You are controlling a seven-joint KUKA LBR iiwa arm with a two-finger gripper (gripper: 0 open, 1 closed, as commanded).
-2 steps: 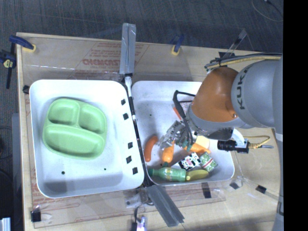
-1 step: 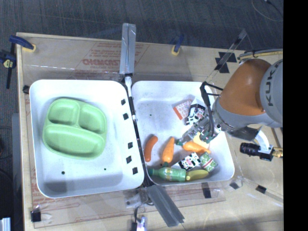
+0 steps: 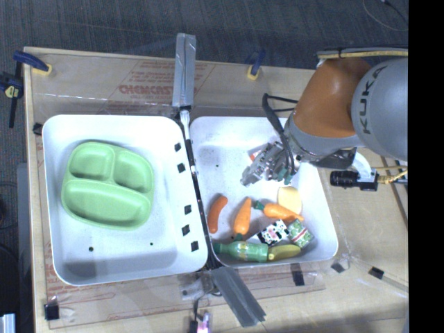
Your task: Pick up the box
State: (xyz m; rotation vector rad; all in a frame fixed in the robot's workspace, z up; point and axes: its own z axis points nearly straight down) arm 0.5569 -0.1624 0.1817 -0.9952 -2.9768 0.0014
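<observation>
Bins (image 3: 111,266) smooth white plastic; green tray (image 3: 107,184) matt plastic; bench (image 3: 361,283) pale wood; gripper (image 3: 267,165) metallic.

Pale green sectioned plastic tray (image 3: 108,183) in the left white shallow bin (image 3: 55,252). In the right white bin (image 3: 320,217): orange toy carrots (image 3: 241,216), black-and-white cow-patterned small box (image 3: 275,233), dark green bottle (image 3: 243,250).

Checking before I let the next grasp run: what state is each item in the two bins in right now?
gripper: low in the right bin, apart from the food pile
box: cow-patterned, lying in the pile, not grasped
green tray: flat in the left bin, compartments bare
two carrots: lying side by side, apart
green bottle: on its side by the near wall
yellow piece: resting beside the pile
</observation>
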